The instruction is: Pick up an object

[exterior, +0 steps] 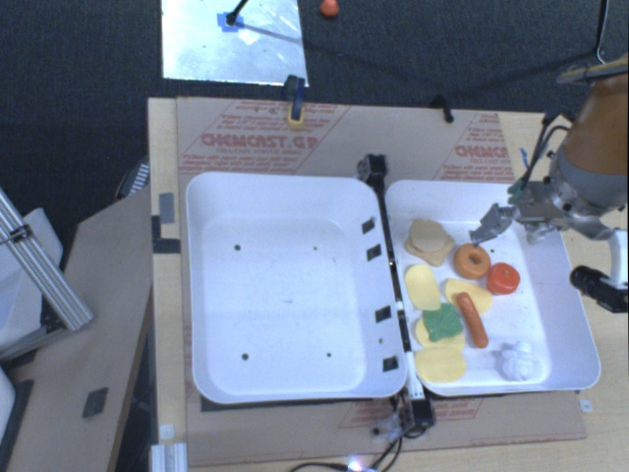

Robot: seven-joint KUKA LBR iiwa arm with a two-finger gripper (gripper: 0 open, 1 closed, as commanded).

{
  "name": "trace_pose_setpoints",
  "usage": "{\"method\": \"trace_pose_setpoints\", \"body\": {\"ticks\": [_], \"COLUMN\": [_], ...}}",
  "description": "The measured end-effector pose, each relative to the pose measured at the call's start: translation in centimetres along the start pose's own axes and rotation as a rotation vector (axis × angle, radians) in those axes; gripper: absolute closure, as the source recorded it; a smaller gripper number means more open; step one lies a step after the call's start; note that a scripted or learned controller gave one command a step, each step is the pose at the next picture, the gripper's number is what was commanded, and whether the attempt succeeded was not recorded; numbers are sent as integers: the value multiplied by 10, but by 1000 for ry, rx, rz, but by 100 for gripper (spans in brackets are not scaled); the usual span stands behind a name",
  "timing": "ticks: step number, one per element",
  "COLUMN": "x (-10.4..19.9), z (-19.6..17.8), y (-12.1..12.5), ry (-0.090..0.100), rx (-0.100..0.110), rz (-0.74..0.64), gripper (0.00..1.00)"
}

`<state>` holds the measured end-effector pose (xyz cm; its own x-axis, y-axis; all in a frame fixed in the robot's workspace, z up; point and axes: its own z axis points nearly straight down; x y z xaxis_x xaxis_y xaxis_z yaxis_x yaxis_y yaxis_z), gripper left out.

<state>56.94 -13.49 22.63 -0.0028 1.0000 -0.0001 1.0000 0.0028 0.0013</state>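
The right bin (580, 347) holds several toy foods. A tan bread slice (429, 238) lies at its upper left, with an orange donut (472, 261) and a red tomato (503, 278) beside it. Lower down are yellow discs (439, 364), a green piece (444, 321), an orange-red sausage (474, 320) and a white crumpled lump (517, 360). My gripper (507, 230) hovers over the bin's upper part, just above the donut and tomato. It is open, with nothing between its fingers.
The left bin (201, 264) sits next to the right one, with black clips (373, 252) along the shared divider. The arm enters from the right above the right bin's far corner. A black part (600, 288) juts over the right rim.
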Motion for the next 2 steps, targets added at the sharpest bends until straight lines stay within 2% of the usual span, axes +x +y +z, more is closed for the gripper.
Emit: {"method": "trace_pose_setpoints", "body": {"ticks": [1,2], "x": [39,49], "z": [112,143], "y": [-48,-17], "ry": [4,0], "rx": [7,-2], "rz": [1,-3], "gripper": [0,0]}}
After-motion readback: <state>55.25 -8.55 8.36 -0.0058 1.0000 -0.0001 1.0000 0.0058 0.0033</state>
